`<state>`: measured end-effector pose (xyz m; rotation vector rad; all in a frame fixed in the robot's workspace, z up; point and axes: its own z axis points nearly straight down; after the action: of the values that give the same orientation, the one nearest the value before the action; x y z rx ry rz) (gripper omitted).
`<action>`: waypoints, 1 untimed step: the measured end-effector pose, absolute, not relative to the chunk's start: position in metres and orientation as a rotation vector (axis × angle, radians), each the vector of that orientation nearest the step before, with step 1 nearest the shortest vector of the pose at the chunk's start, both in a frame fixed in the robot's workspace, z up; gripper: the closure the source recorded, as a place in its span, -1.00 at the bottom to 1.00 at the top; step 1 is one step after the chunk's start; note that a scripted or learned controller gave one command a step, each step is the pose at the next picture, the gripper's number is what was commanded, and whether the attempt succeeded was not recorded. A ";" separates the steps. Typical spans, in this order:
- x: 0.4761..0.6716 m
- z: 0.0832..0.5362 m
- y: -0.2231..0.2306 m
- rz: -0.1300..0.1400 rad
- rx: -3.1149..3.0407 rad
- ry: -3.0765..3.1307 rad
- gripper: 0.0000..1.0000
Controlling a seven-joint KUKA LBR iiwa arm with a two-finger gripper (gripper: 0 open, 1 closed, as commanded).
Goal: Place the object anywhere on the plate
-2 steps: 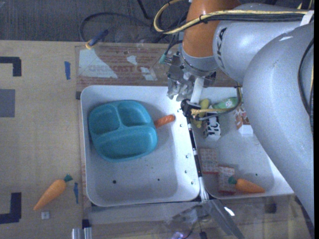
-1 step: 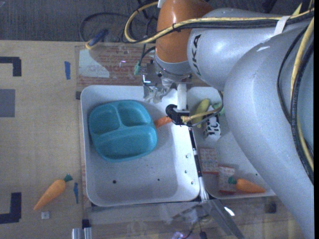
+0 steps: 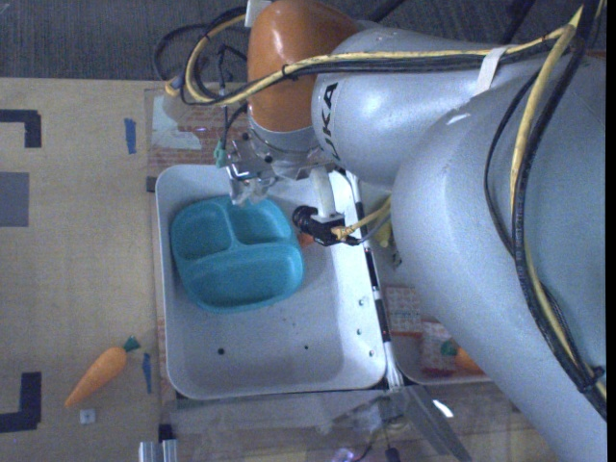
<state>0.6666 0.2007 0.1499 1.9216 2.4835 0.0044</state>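
gripper [image 3: 248, 189] sits over the far rim of the blue plate [image 3: 236, 253], just under the orange wrist band [image 3: 287, 61]. can't tell the finger state from this angle, metal parts blur together, nothing visibly held between them. it looks to be at or touching the plate's top edge, can't confirm contact.

plate is teal-blue plastic, rounded-rectangle, three compartments with raised dividers, matte finish. sits tilted in the upper left part of the left white bin [image 3: 279, 354]. bin is shallow, smooth white plastic, a couple of dark specks on the floor.

small orange bit [image 3: 305, 241] shows just beside the plate's right edge, under a black fitting with a yellow cable; too small to say what it is.

toy carrot [image 3: 96, 375], orange with green top, tapered, lies outside the bin on the tan bench [image 3: 77, 258], well apart from the plate, bottom left.

right bin [image 3: 433, 369] mostly hidden by the grey arm [image 3: 462, 191]; some colourful items in it, not identifiable.
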 end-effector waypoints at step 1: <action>0.596 0.186 0.205 0.001 1.416 2.806 1.00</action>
<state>0.5961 0.2050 0.1861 1.4157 2.8057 0.0012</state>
